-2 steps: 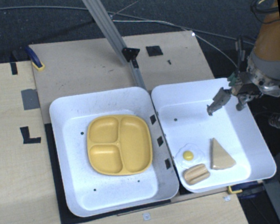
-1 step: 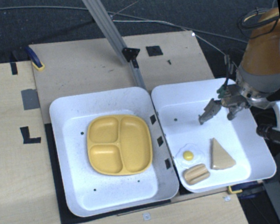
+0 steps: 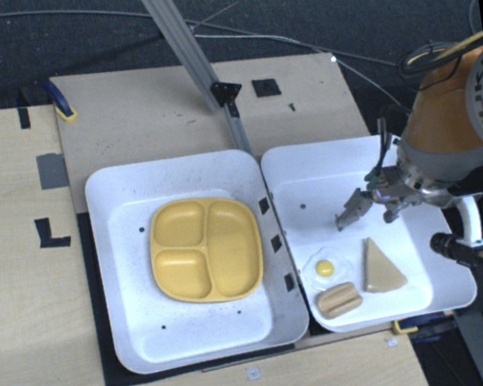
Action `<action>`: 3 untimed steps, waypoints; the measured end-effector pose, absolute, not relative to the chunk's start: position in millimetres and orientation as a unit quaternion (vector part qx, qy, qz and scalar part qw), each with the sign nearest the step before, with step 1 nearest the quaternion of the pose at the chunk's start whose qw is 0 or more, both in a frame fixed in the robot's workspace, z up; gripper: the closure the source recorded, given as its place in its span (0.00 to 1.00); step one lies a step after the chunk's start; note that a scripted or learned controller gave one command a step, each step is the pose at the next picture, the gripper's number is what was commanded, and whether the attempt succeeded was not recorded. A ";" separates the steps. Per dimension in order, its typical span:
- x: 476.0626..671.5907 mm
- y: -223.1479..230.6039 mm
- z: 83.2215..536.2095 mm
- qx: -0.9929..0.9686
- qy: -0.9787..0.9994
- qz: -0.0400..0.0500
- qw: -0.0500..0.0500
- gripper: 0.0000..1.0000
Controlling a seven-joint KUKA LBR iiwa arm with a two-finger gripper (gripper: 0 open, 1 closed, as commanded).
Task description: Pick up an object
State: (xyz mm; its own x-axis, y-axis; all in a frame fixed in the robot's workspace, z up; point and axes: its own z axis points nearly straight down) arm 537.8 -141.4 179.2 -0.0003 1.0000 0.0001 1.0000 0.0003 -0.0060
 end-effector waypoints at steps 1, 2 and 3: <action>527.8 -147.1 124.4 -0.707 -0.707 0.002 0.003 0.00; 529.1 -145.9 137.3 -0.706 -0.708 0.001 0.002 1.00; 524.5 -146.2 198.9 -0.707 -0.708 -0.001 -0.002 1.00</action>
